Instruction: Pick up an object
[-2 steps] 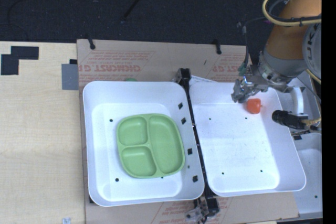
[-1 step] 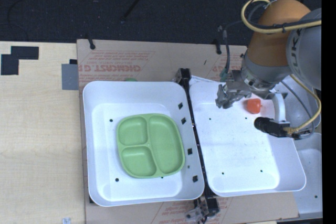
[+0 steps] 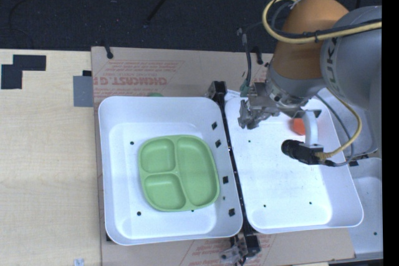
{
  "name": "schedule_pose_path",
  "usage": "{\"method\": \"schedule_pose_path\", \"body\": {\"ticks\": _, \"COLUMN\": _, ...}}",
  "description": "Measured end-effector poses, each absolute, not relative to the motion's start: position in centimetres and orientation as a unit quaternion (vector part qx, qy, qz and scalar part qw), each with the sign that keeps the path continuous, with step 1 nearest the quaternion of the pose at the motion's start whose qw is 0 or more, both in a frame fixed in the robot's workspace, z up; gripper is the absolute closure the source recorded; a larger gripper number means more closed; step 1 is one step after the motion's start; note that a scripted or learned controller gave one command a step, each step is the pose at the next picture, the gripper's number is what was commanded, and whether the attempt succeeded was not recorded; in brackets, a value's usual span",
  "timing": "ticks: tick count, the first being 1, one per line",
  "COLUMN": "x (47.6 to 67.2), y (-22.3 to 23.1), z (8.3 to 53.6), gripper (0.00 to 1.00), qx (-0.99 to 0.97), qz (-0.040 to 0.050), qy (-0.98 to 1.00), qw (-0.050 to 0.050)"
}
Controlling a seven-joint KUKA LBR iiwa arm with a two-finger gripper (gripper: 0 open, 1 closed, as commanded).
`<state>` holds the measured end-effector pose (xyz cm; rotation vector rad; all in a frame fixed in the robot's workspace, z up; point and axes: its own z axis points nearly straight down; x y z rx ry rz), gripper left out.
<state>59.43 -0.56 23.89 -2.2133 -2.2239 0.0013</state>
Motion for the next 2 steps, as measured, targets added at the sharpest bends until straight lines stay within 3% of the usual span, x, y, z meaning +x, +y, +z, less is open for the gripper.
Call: {"method": "schedule_pose_path", "body": {"ticks": 2, "x": 59.1, "y": 9.7, "z": 23.7, "gripper": 1.00, "qx": -0.706, "qz": 0.0009, "qy": -0.709, "qw": 0.002}}
